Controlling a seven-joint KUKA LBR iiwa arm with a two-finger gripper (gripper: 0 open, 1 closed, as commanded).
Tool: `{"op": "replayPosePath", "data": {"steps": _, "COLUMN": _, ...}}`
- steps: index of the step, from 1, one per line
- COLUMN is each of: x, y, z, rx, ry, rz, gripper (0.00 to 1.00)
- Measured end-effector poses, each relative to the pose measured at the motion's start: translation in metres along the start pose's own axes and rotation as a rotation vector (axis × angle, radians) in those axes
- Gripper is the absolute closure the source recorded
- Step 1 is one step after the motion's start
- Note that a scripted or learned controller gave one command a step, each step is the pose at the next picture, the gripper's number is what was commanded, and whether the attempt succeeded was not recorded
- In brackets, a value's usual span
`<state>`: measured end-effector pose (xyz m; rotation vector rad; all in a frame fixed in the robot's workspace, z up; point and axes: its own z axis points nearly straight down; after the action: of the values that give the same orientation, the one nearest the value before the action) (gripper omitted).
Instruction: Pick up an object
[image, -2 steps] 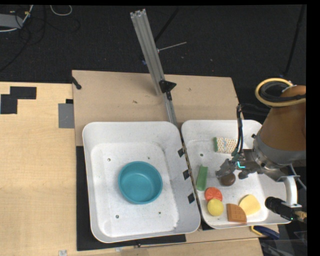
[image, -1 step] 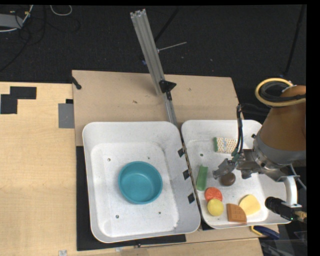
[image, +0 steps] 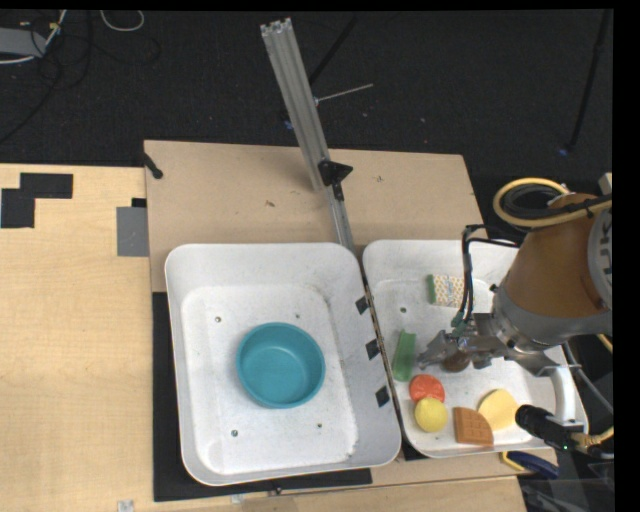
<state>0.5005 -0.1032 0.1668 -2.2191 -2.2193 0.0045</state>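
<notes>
My gripper (image: 452, 353) hangs low over the middle of the right bin (image: 395, 262), coming in from the right on the grey arm with its orange band. A green block (image: 404, 355) lies just left of it. Just below it, toward the bin's front, sit a red tomato-like piece (image: 427, 387) and a yellow lemon-like piece (image: 430, 414). An orange-brown slice (image: 472, 426) and a pale yellow round piece (image: 497, 409) rest at the front right. A green and white packet (image: 446, 289) lies behind the gripper. Nothing can be seen held.
The left bin (image: 190, 270) holds a teal bowl (image: 281, 364). A slanted metal rail (image: 301, 100) rises behind the bins. Black clips (image: 371, 349) mark the seam between the bins. Cables and a yellow hose (image: 528, 195) lie at the right.
</notes>
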Motion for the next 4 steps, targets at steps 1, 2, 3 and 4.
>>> {"op": "replayPosePath", "data": {"steps": 1, "x": -0.005, "y": 0.002, "z": 0.044, "rx": 0.0, "ry": 0.0, "rz": 0.0, "gripper": 0.0}}
{"op": "replayPosePath", "data": {"steps": 2, "x": -0.005, "y": 0.003, "z": 0.075, "rx": -0.006, "ry": 0.0, "rz": -0.001, "gripper": 0.0}}
{"op": "replayPosePath", "data": {"steps": 3, "x": -0.006, "y": 0.003, "z": 0.064, "rx": -0.006, "ry": -0.001, "rz": 0.0, "gripper": 1.0}}
{"op": "replayPosePath", "data": {"steps": 4, "x": -0.01, "y": 0.003, "z": 0.004, "rx": -0.008, "ry": -0.001, "rz": 0.001, "gripper": 1.0}}
